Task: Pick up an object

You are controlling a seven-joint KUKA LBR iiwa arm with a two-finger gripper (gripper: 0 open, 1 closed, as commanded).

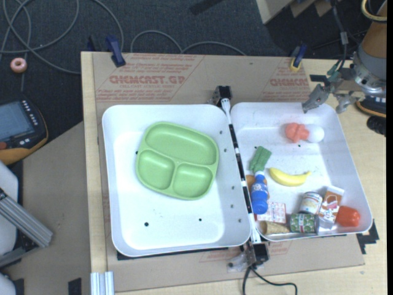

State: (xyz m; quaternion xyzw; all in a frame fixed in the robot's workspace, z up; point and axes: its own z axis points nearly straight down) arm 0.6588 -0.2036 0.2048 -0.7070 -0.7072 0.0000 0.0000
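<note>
Where red "CHEMCAST GP" crosses the bench board [147, 78], empty spread-fingered gripper [325, 100] above right bin [347, 158].

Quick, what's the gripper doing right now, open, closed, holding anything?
Gripper: open, holding nothing, at the far right corner of the right bin.

The arm is reaching in from the right edge of the view, its grey wrist sitting high at the upper right. The gripper [327, 99] is hanging off the wrist and pointing down and to the left, with its two fingers [314, 98] spreading apart and nothing lying between them.
</note>
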